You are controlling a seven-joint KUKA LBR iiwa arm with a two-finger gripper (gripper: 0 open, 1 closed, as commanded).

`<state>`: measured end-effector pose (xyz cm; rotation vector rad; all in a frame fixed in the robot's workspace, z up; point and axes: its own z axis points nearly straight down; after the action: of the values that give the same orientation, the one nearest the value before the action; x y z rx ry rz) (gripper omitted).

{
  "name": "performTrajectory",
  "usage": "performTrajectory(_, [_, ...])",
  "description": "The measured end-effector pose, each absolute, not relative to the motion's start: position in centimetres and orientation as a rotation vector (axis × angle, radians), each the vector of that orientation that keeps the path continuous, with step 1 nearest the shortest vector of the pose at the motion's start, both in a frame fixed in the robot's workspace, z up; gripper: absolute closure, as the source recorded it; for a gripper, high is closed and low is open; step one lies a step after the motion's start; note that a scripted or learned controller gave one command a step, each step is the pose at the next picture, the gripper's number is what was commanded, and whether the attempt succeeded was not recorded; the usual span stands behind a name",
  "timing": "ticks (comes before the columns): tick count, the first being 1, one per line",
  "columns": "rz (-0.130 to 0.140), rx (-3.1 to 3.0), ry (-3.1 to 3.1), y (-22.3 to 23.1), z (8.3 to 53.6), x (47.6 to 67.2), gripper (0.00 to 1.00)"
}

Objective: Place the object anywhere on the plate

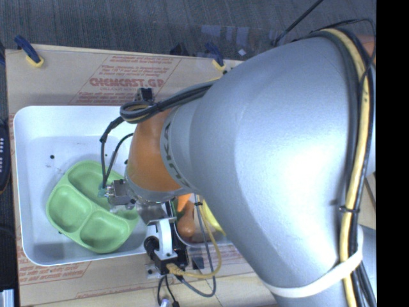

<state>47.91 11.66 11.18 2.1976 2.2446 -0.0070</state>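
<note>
Arm (pixel 275 158) hides most of bench; gripper (pixel 128 200) at green plate (pixel 83 216) right edge, finger state can't tell. Centre over compartment, lower slow, avoid rim

A cardboard-covered bench (pixel 128 75) bears a white bin (pixel 38 139).

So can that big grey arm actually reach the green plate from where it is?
Probably yes. The arm's wrist already hangs right at the green plate's right edge in the white bin, with nothing visible lying between them.
</note>
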Motion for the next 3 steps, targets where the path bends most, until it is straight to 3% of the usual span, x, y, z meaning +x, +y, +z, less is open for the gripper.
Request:
performTrajectory(1, [-0.005,1.826,2.559,15.74,23.05,47.65,1.00])
performTrajectory(2, [-0.008,1.828,2.559,15.72,22.92,47.60,0.00])
performTrajectory(3, [-0.009,1.828,2.559,15.72,22.92,47.60,0.00])
